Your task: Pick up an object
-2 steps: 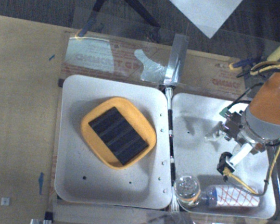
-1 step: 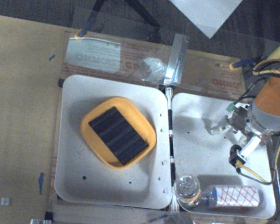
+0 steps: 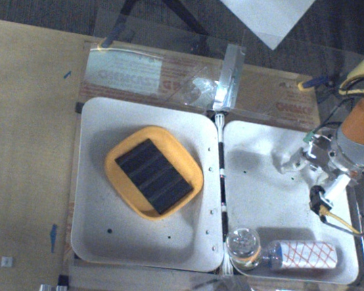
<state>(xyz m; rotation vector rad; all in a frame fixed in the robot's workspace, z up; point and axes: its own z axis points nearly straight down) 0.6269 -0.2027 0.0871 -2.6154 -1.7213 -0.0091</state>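
A yellow-orange rounded block (image 3: 154,171) with a black ribbed top lies in the middle of the left bin (image 3: 83,228). In the right bin (image 3: 256,194), a clear plastic bottle (image 3: 285,253) with a red-and-white checked label lies on its side along the near wall, cap end to the left. My gripper (image 3: 288,161) hangs over the far right part of the right bin, pointing left, with nothing seen in it. It is well apart from the bottle and from the block.
A metal bracket (image 3: 230,77) stands at the far end of the divider between the bins. Tape-covered cardboard (image 3: 125,71) lies behind the bins. Bare wooden bench (image 3: 17,149) stretches to the left.
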